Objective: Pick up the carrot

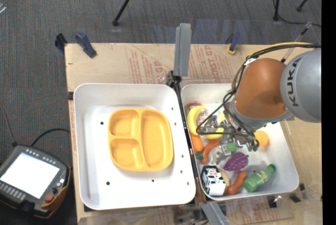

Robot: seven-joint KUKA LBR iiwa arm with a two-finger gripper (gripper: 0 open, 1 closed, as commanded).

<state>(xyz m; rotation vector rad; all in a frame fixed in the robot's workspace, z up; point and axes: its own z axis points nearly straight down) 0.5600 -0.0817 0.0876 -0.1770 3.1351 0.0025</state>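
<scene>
One arm, low over the right bin (287,158).
Gripper (227,141) above the carrot (211,148), beside grapes (236,161); jaw state unclear.

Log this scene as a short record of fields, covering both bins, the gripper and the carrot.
left bin: shallow white bin holding a yellow three-compartment plastic plate
right bin: shallow white bin with toy food
carrot: orange toy carrot at the right bin's left wall, beside a yellow banana
other items: purple grape bunch, green bottle, black-and-white carton
gripper: two-finger gripper low over the right bin, right of the carrot
carrot held: no
</scene>
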